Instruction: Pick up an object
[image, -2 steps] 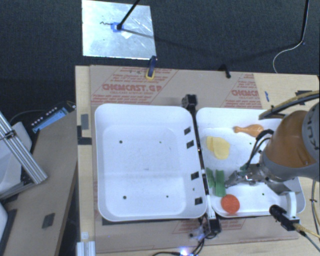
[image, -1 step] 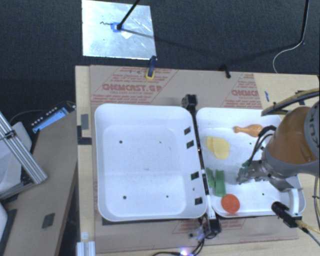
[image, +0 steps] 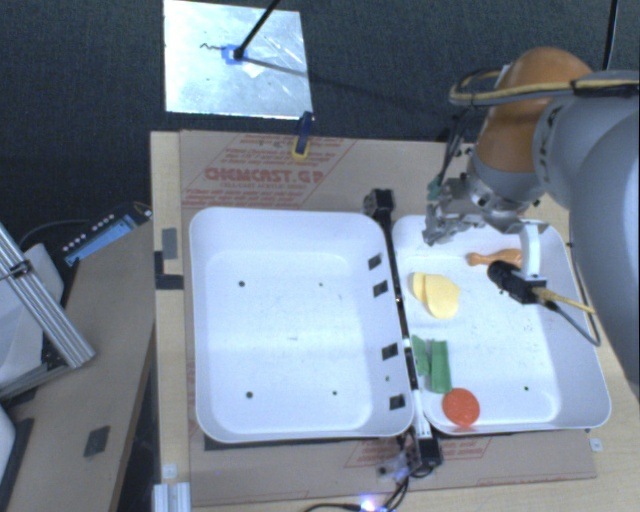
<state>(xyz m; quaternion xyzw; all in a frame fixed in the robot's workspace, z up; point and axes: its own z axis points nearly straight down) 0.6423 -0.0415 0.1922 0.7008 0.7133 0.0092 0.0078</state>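
My gripper (image: 438, 232) hangs over the far left corner of the right bin (image: 560, 380). It sits just above and behind a pale yellow piece (image: 437, 296) on the bin floor. An orange-brown piece (image: 494, 258) lies just to the right of the gripper, near the bin's back wall. A green strip (image: 433, 365) lies along the bin's left wall. A red-orange round piece (image: 461, 406) rests in the near left corner. I see nothing held in the gripper.
The left bin (image: 290, 320) stands beside the right one, with a black clipped divider (image: 392, 300) between them. Both rest on a cardboard sheet (image: 260, 172). A shiny foil square (image: 238, 58) lies behind the bench.
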